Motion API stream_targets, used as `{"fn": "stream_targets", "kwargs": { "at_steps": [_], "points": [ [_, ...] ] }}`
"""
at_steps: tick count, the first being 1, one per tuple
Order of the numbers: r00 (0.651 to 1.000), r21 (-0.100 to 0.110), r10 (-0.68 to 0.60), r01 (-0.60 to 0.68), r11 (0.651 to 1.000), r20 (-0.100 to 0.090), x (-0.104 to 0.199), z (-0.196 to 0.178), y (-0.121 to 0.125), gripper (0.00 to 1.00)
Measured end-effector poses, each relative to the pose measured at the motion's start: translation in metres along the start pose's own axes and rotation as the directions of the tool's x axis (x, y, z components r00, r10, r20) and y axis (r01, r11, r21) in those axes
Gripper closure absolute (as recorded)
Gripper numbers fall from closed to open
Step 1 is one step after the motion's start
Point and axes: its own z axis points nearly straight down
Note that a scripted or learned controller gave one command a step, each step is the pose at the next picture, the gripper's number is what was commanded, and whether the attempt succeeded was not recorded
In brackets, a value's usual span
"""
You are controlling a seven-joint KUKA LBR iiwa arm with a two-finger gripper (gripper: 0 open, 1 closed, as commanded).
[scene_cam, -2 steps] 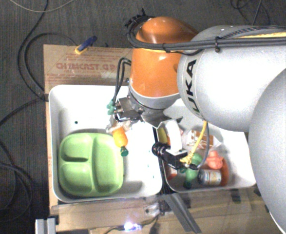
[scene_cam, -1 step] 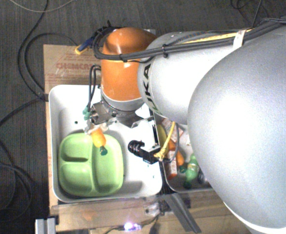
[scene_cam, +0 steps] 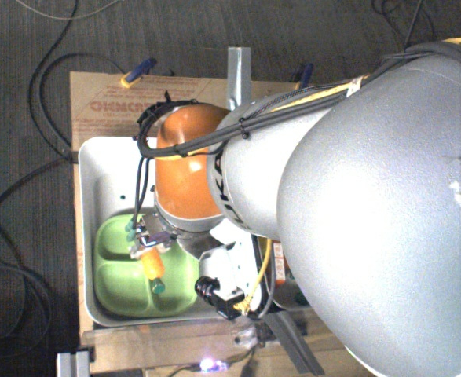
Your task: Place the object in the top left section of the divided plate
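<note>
**Arm crowds the left bin, pincer low over the green plate**

The grey arm (scene_cam: 348, 203) sweeps in from 3 o'clock and covers most of the table, its orange band (scene_cam: 184, 167) sitting over the middle of the left white bin (scene_cam: 96, 159). Below the band, the pincer (scene_cam: 153, 259) hangs over the green divided plate (scene_cam: 116, 285), which fills the bin's 6 o'clock end and lies close against the bin's walls at 9 and 6 o'clock. A small yellow-orange object (scene_cam: 151, 266) shows at the pincer's tip, above the plate's central ridge, with a teal tip (scene_cam: 159, 287) just beneath it. Whether the pincer is clenched on the object or released cannot be told. Bare bin floor lies open toward 11 o'clock, between the plate and the far wall. A cardboard sheet (scene_cam: 104, 100) borders the bin at 12 o'clock.
</note>
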Motion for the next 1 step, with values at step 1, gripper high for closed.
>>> {"fn": "stream_targets", "kwargs": {
  "at_steps": [1],
  "points": [
    [0.996,-0.002,-0.088,0.088,0.996,0.000,-0.1133,-0.0088,-0.0324,1.00]
  ]
}}
